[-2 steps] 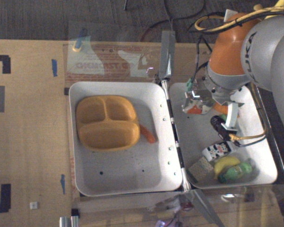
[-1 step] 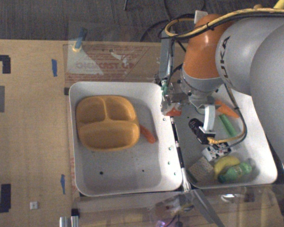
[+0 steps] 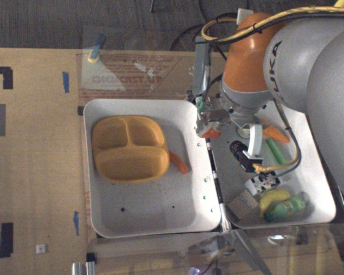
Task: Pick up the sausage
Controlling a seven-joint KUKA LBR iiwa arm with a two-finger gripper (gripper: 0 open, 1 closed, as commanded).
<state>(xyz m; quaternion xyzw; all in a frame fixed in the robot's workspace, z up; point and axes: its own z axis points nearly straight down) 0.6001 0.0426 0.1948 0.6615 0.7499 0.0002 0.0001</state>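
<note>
So the grey arm (image 3: 315, 79) is coming in from the right and taking up most of that upper corner, bending down toward the middle of the view. The orange band (image 3: 249, 53) is sitting just above the wrist, with a yellow cable (image 3: 264, 23) looping over the top of it. The pincer (image 3: 209, 128) is hanging low at the wrist's left side, pointing downward. Can't really make out what its tips are doing from this angle.

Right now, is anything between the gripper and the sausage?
Nothing visible. The sausage lies on the left bin floor beside the yellow plate; the gripper hangs over the bins' adjoining rims, just up-right of it.
</note>
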